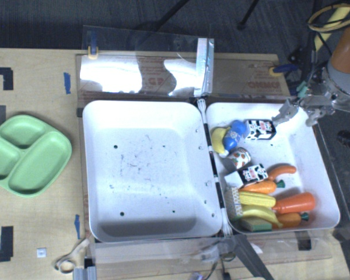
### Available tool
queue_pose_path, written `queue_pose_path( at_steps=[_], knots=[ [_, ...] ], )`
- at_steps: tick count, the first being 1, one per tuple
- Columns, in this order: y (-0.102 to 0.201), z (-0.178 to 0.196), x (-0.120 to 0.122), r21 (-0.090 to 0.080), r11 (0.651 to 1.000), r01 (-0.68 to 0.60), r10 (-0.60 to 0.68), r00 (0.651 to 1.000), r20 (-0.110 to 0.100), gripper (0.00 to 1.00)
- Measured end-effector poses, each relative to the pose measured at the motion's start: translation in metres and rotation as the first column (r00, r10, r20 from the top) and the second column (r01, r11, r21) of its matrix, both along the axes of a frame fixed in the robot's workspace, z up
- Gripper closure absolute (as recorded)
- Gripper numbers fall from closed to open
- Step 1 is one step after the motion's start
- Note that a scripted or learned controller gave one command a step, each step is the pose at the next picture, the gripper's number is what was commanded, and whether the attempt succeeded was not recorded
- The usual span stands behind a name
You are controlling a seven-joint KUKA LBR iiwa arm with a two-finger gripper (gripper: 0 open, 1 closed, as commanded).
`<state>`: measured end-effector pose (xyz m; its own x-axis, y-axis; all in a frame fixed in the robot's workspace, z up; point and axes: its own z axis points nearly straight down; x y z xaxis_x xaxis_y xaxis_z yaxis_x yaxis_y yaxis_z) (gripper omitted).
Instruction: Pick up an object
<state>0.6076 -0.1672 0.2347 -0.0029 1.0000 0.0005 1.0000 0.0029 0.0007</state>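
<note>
1. Pincer [296, 111]: poised over the far right corner of the right bin [321, 156], fingers spread, nothing between them.
2. Toy cow [260, 129]: just left of and below the pincer, the nearest candidate.
3. Blue ball [237, 129], yellow lemon [219, 140]: further left, crowding the cow.
4. Carrots [291, 203]: well below.
5. Advice: descend squarely over one item, straddling it clear of its neighbours and the bin wall, before closing.

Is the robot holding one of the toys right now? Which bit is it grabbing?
No, it holds nothing. The gripper hangs over the right bin's far corner, and no toy is between its fingers. The closest toy, the black-and-white cow carton, lies in the bin.
</note>
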Motion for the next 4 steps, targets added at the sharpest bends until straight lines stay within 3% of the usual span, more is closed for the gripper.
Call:
queue_pose_path(
  at_steps=[1, 2, 3, 4],
  knots=[
    [-0.011, -0.036, 0.018, 0.000, 0.999, -0.035, 0.035, 0.999, 0.000, 0.00],
    [0.013, -0.118, 0.044, -0.002, 0.997, -0.072, 0.072, 0.997, 0.004, 0.00],
    [0.008, -0.132, 0.053, -0.005, 0.998, -0.067, 0.067, 0.998, 0.019, 0.00],
    [0.009, -0.120, 0.055, -0.008, 0.998, -0.070, 0.070, 0.997, 0.026, 1.00]
  ],
)
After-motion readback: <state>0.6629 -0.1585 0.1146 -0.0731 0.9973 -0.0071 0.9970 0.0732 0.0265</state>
